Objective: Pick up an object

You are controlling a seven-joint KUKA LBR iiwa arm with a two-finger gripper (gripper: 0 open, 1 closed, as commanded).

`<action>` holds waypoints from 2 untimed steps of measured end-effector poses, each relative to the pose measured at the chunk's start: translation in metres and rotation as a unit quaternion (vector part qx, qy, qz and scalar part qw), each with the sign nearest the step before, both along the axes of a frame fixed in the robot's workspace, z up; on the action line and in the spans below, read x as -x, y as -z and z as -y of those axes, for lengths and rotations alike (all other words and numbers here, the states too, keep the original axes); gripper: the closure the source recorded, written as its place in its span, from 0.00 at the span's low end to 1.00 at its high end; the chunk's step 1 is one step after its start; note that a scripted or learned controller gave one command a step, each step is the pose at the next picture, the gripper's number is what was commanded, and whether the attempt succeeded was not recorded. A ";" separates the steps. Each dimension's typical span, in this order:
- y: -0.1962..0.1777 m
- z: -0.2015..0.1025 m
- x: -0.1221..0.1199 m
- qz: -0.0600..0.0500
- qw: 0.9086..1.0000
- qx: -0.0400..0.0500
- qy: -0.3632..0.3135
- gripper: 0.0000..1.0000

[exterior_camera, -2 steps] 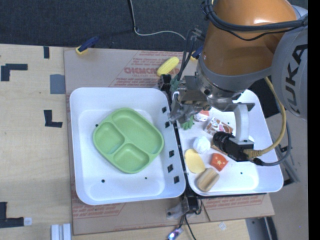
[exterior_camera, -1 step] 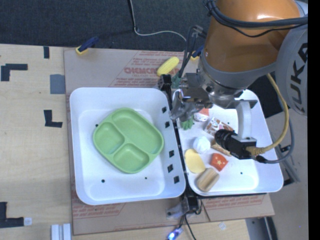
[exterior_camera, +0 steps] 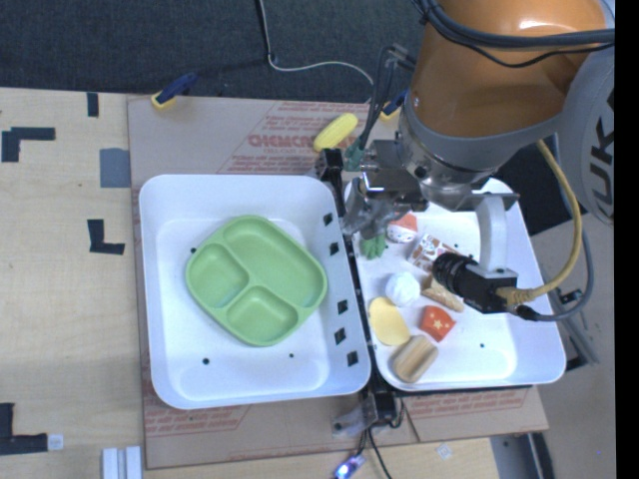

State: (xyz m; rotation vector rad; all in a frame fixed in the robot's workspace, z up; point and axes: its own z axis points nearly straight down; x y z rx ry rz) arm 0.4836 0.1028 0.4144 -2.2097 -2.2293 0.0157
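Pincer (exterior_camera: 371, 218) low at right bin's (exterior_camera: 539, 362) upper-left corner, over small green thing (exterior_camera: 374, 244); grip state impossible to tell. Toy foods heaped nearby: yellow piece (exterior_camera: 387, 320), red cube (exterior_camera: 437, 321), bun (exterior_camera: 413, 358). Green tray (exterior_camera: 256, 279) alone in left bin (exterior_camera: 165, 297).

Matt green plastic tray (exterior_camera: 257, 279); glossy white bin (exterior_camera: 160, 267); brown cardboard (exterior_camera: 200, 143).

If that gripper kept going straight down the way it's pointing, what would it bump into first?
Probably the small green object just beneath the gripper, at the right bin's left edge. Depth is hard to judge; it might meet the bin wall instead.
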 end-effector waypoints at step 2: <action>-0.019 -0.001 0.000 -0.002 1.000 0.001 -0.001 1.00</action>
